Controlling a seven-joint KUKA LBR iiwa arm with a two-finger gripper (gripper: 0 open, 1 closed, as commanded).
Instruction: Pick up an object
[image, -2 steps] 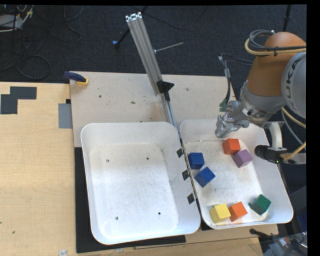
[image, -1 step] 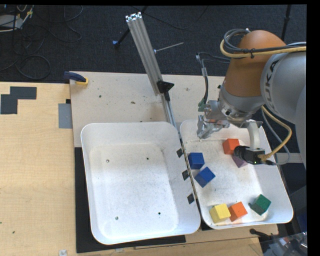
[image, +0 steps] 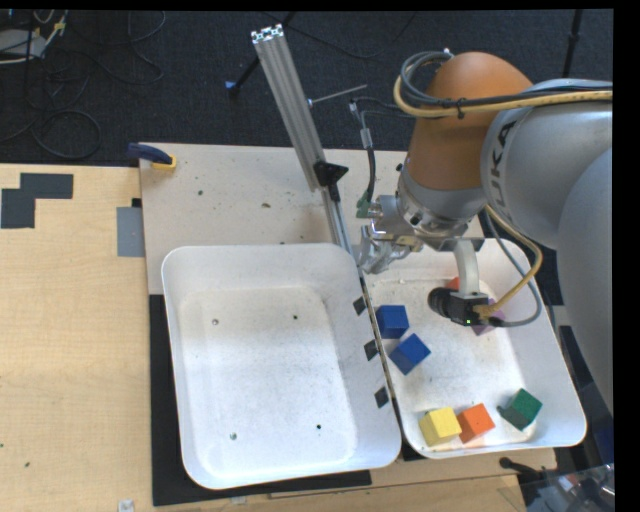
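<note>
Two shallow white plastic bins are counted: the left bin (image: 190, 290) and the right bin (image: 560, 400). Five small cubes are seen in the right bin: two blue cubes (image: 392, 320) (image: 410, 353), one yellow cube (image: 439, 426), one orange cube (image: 476, 421) and one green cube (image: 520, 409).

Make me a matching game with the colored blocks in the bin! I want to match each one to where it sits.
Things:
1. yellow block
2. green block
3. orange block
4. two blue blocks

Places:
A. between yellow and green
B. close to the divider between the bins
C. left end of the front row
D. right end of the front row

Pairs: 1-C, 2-D, 3-A, 4-B
</note>
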